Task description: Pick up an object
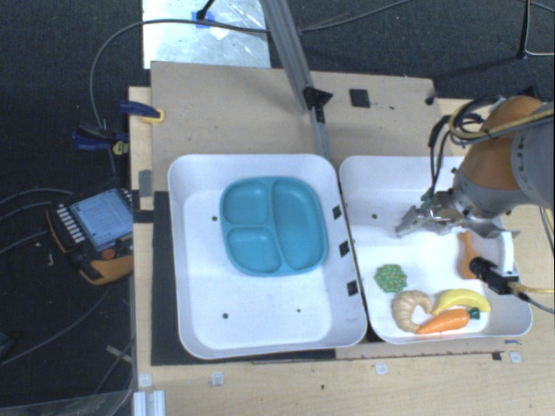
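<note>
The gripper [414,224] hangs low over the right bin [381,180], near that bin's middle, its grey fingers pointing toward nine o'clock; whether they are spread or pressed together cannot be told, and nothing shows between them. The arm [499,167] comes in from three o'clock, its orange band bent above the wrist. Bare white floor lies around the gripper toward nine, ten and twelve o'clock, up to the bin's rim. At about seven o'clock from it, near but apart, sits a green pea cluster [391,276]. Farther toward five o'clock, by the bin's near rim, a croissant [409,307], a carrot [443,321] and a banana [460,299] lie bunched together. The left bin [199,319], at nine o'clock, holds a blue divided plate [273,225].
</note>
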`<act>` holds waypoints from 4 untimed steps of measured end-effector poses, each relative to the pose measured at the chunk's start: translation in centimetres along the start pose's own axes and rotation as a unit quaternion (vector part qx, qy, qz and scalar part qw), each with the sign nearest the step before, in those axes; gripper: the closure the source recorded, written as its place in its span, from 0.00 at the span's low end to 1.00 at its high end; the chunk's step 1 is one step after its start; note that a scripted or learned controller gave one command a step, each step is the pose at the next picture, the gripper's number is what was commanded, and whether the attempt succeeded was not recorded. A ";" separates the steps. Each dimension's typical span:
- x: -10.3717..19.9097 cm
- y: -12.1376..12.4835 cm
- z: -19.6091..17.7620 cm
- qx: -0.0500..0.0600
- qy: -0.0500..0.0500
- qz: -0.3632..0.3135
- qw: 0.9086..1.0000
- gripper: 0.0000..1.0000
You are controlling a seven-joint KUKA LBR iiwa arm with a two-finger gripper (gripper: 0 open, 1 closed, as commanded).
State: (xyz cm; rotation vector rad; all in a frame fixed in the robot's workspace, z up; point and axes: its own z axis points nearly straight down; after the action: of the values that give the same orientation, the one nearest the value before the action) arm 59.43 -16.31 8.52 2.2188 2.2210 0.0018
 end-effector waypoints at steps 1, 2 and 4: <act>0.0 0.3 -1.4 -0.004 -0.001 0.000 1.000 1.00; -0.1 -0.6 -6.7 -0.001 0.000 0.001 1.000 1.00; -0.7 -0.1 -17.9 -0.002 -0.001 -0.002 1.000 1.00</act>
State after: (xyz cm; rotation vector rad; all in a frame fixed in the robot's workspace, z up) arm 59.26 -16.99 26.39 2.2113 2.2231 0.0054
